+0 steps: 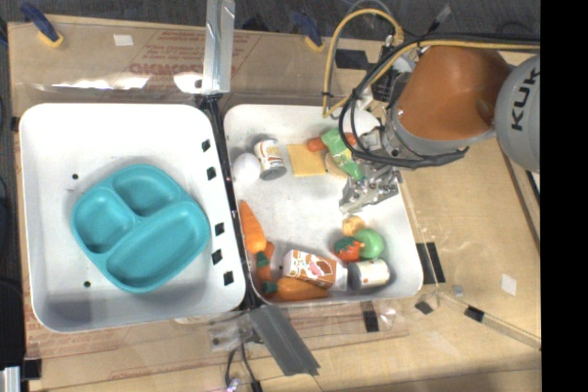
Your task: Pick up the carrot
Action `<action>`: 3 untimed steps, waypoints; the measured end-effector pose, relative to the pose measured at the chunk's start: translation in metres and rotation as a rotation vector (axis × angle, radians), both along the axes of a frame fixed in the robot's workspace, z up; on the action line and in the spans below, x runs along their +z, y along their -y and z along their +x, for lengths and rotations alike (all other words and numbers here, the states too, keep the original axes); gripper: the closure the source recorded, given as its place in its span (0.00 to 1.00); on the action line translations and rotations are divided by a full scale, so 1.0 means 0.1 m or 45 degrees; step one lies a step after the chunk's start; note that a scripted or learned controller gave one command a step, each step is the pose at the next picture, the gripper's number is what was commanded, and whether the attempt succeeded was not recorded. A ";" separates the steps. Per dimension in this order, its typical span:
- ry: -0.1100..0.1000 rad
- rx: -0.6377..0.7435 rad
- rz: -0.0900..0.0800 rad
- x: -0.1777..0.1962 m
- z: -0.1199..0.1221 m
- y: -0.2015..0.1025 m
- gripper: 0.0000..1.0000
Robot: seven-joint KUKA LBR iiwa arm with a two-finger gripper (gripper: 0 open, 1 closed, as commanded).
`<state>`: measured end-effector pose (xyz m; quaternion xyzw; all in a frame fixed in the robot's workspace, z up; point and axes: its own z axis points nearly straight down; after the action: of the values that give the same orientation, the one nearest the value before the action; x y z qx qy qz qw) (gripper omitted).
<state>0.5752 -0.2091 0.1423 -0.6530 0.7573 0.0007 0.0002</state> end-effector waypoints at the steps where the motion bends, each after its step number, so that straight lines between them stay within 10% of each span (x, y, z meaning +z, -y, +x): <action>1: 0.017 0.036 -0.007 1.27 0.28 0.00 1.00; 2: -0.004 0.169 0.005 0.56 0.81 -0.01 1.00; 3: 0.006 0.219 -0.001 0.99 0.83 -0.01 1.00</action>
<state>0.6581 -0.2085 0.2410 -0.7157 0.6985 -0.0011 0.0014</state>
